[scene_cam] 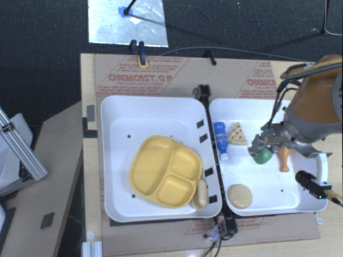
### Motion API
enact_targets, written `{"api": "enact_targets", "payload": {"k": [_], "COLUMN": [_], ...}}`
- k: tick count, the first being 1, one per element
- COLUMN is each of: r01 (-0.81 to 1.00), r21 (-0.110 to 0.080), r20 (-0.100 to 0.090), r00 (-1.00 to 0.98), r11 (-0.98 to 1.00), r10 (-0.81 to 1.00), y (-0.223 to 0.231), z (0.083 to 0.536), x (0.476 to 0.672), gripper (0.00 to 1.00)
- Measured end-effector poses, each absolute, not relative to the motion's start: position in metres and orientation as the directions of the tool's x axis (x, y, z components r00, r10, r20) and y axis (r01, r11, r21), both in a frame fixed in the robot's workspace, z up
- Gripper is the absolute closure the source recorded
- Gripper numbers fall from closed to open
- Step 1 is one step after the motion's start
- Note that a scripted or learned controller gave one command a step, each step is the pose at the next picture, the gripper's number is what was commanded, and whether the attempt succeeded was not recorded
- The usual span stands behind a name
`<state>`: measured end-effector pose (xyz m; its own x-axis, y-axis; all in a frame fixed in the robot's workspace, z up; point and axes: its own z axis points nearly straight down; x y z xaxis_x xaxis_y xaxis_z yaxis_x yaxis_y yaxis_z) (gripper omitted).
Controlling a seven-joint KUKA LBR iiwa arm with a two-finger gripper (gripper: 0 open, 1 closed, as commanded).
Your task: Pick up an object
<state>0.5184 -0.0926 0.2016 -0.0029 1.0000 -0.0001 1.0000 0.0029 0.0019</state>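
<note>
The claw (pixel 259 145) is seen at the right of the frame, low over the right bin (pixel 268 201), at the end of the grey arm (pixel 316 103) with its orange band, which comes in from the right edge. A small round green object (pixel 262 156) lies directly under the claw's tip and is partly covered by it. Whether the claw is apart, together or clamped on that green object cannot be told, since the dark metal of the wrist hides the tips.

Just to the right of the green object an orange carrot-shaped piece (pixel 284 159) is laid upright in the frame on the bin floor. To the upper left of the claw a wedge like a pizza slice (pixel 237 134) is seen, and beside that, against the bin's left wall, a blue bottle (pixel 220 139) with a white cap is laid lengthwise. A round beige bun-like piece (pixel 240 195) rests near the lower left corner of the right bin.

In the left bin (pixel 123 116) a yellow divided plate (pixel 165 171) is set toward the lower right, and a pale oblong piece (pixel 201 193) is touching its lower right edge. Both bins are set on a sheet of printed cardboard (pixel 144 74) on the bench.
</note>
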Motion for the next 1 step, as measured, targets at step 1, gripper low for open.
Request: {"api": "enact_targets", "payload": {"k": [1], "r01": [1.0], "r21": [0.001], "r20": [0.002], "r00": [-0.009], "r11": [0.009], "r10": [1.0], "y": [-0.0454], "z": [0.1974], "x": [0.5237], "gripper": [1.0]}}
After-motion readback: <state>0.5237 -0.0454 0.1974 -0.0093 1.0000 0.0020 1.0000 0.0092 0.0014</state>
